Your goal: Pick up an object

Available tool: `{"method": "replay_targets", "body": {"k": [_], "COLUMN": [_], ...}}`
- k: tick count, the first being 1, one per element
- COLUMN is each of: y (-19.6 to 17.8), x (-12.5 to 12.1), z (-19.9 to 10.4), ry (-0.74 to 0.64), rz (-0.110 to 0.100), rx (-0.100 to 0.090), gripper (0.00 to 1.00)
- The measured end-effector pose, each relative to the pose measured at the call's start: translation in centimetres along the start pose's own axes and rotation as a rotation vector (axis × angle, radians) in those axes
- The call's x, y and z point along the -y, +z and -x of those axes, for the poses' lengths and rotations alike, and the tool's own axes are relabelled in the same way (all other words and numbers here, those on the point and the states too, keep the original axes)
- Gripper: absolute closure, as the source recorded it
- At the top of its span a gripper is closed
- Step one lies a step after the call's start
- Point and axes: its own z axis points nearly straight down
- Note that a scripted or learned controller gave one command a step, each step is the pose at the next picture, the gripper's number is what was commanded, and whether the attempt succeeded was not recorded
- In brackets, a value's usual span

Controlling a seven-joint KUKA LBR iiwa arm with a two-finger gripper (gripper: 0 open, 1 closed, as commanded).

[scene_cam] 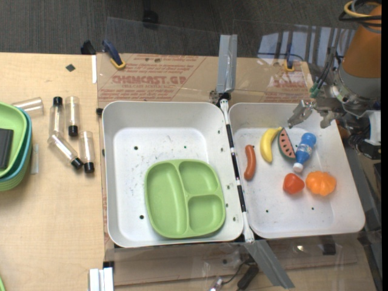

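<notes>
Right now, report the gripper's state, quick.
Gripper: open, holding nothing, above the far edge of the right bin, beyond the banana and bottle.

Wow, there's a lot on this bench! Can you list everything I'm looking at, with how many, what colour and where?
White bins: 2, side by side on bench.
Divided plate: 1, green, left bin.
Toy sausage: 1, red-orange, right bin, left side.
Toy banana: 1, yellow, right bin.
Watermelon slice: 1, red and green, beside banana.
Bottle: 1, blue and white, right bin.
Toy tomato: 1, red, right bin.
Orange toy: 1, beside tomato.
Vials: about five, clear, black caps, bench left.
Stacked trays: green, far left.
Arm: 1, grey and orange, right.
Gripper: 1, above right bin's far edge.
</notes>
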Motion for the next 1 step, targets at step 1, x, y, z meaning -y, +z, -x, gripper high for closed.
{"method": "replay_targets", "body": {"k": [1], "y": [-0.83], "x": [-0.01], "z": [0.05], "ry": [-0.002], "rz": [-0.001], "rx": [0.001], "gripper": [1.00]}}
